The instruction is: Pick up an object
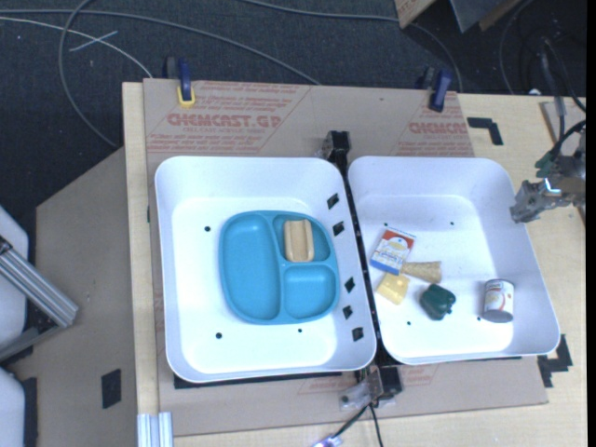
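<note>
Hanging at the right bin's [521, 250] outer rim, the pincer [545, 192] holds nothing I can see — its opening I cannot tell. Small can [498, 300] lies near the wall — a descent could clip the rim.

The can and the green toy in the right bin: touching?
Apart. The camera view shows bare white bin floor between the can and the green toy, a plain gap.
</note>
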### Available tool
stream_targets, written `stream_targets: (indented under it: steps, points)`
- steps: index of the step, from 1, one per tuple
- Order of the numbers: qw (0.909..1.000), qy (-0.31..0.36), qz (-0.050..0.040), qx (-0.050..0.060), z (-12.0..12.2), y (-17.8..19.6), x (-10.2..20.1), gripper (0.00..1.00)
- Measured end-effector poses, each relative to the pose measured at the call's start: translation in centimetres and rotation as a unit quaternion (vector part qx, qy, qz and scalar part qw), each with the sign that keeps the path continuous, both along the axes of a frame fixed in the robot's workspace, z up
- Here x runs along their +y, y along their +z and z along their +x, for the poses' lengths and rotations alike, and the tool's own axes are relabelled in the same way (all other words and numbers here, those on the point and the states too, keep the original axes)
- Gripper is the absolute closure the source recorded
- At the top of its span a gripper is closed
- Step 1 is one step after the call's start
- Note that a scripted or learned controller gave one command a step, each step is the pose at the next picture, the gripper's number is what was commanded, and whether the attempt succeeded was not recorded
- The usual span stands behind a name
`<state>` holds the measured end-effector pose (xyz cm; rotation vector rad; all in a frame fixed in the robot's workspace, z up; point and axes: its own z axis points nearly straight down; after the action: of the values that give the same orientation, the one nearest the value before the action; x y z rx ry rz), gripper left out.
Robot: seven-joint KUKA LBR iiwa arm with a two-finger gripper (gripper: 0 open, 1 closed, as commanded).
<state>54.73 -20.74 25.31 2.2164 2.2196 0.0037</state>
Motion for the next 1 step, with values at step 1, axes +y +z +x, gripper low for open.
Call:
stream_targets:
  steps: [1]
  points:
    - [1.0000, 0.002, 0.0024, 0.004, 0.04, -1.12, 5.45, 1.00]
